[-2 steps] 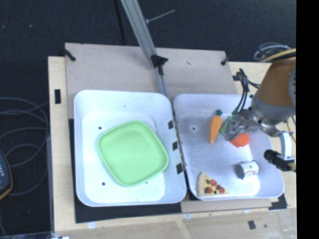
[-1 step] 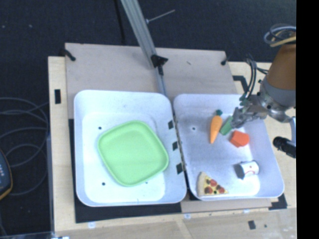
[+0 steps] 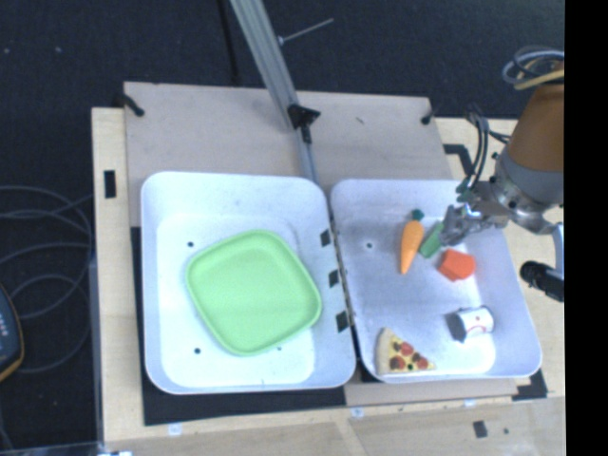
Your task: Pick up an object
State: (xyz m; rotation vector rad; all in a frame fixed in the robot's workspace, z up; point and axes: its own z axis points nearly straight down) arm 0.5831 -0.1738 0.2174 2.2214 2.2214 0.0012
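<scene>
Item 1. Tabletop: pale wood, carrying two shallow white bins side by side.

Item 2. Left bin: holds one green plate, square with rounded corners, lying flat near the middle.

Item 3. Right bin: holds the candidate objects. Toy carrot, orange with a green top, lying with its tip toward the near side, in the far-centre part. Just to its right a small green piece, touching or almost touching the carrot; what it is cannot be made out. Orange block just near of that. White-and-dark cylinder toward the near right corner. Pizza slice toy at the near edge.

Item 4. Gripper: low over the far right part of the right bin, just beside the green piece and above the orange block. State of the jaws: cannot be told from this view; nothing visibly sits between them.

Step in hand, by judgement: the approach and descent, with no object lifted yet. The next move calls for settling the jaws squarely round one item, probably the green piece or the orange block, clear of the carrot alongside, then closing and lifting straight up.
</scene>
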